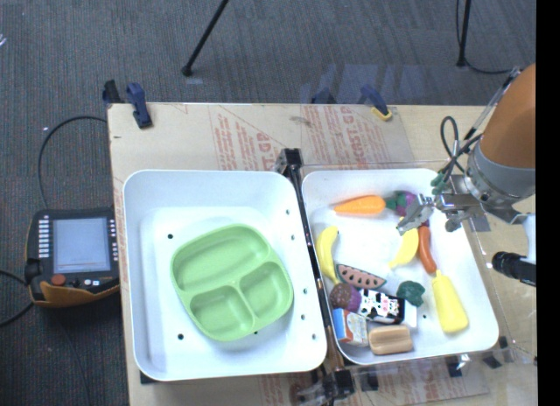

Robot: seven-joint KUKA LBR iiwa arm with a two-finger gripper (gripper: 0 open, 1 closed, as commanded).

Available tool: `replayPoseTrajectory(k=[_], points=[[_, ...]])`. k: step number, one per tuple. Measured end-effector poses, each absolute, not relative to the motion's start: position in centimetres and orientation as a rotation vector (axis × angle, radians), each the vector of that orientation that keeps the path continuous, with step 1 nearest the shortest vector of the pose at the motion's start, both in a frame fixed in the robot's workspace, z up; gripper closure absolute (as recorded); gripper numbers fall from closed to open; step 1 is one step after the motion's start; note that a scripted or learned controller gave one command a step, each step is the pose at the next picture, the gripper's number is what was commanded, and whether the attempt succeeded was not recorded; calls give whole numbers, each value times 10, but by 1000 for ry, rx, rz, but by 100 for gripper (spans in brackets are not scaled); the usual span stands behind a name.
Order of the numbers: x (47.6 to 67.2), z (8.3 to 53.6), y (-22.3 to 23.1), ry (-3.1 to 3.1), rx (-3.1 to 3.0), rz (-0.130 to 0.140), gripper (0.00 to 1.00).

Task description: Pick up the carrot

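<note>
The shallow white right-hand bin fills the frame's lower right. The grey arm's claw hovers at its upper edge; its state I cannot tell. The orange plastic toy carrot lies just left (light, stiff, probably slick); grip mid-body.

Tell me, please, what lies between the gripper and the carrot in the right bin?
In the camera view, a small dark purple-and-green toy sits between the gripper and the carrot, right at the carrot's end. Otherwise only bare white bin floor.
</note>
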State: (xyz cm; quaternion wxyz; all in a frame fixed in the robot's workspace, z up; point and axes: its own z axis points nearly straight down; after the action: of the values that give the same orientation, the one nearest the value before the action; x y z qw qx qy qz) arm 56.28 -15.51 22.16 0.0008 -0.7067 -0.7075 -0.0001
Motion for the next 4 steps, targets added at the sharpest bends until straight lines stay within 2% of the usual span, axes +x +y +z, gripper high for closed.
replayPoseTrajectory(k=[1,2,3,4], points=[[644,87,-114,-1897,-2498,1,0],[644,87,-111,-1572,-2716,2,0],[633,86,-93,-807,-3031,8,0],[615,86,-79,-315,-3119,14,0]])
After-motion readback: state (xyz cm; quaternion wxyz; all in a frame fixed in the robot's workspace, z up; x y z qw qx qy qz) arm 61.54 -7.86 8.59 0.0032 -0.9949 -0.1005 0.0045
